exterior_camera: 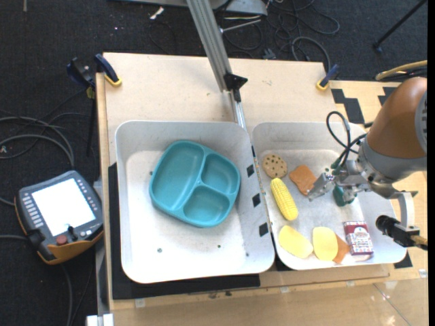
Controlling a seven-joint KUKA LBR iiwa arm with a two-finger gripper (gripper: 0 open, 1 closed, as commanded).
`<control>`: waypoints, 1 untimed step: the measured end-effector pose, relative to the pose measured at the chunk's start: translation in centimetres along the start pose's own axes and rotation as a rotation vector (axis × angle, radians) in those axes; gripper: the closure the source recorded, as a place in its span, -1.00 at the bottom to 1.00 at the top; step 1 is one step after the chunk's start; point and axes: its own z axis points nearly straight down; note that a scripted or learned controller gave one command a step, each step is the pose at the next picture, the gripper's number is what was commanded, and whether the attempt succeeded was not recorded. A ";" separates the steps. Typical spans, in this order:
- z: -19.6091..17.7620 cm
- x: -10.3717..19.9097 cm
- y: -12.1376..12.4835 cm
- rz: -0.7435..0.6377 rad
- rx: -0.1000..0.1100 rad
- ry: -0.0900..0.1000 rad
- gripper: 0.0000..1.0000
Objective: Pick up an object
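**Gripper low in right bin, finger state unclear**

You see the arm [401, 131] come in from the right, grey with the orange band, and the gripper [325, 185] sits low inside the right bin [299, 133], near its middle. You cannot tell how far the fingers are open, or whether anything is between them; the tip is small and cluttered. A teal object [342, 195] sits just right of the gripper tip, partly hidden by the wrist.

Objects in the right bin: a cookie [274, 164] at far left, an orange-brown piece [302, 178] just left of the gripper tip, close to it, contact unclear. A corn cob [284, 198] lies lengthwise along the left side. Near edge: a yellow piece [295, 241], then a second yellow piece [325, 243] to its right, with an orange bit [341, 250] just beside that one. A small red box [358, 239] lies at near right.

The left bin [136, 250] holds a teal divided plate [195, 182], three compartments, roughly centred. Both bins sit side by side on the bench [170, 87]. A pendant [60, 213] with a screen lies on the floor to the left.
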 end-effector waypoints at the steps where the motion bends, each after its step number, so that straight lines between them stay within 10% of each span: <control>1: 5.4 0.1 -0.1 0.001 0.001 0.000 -1.00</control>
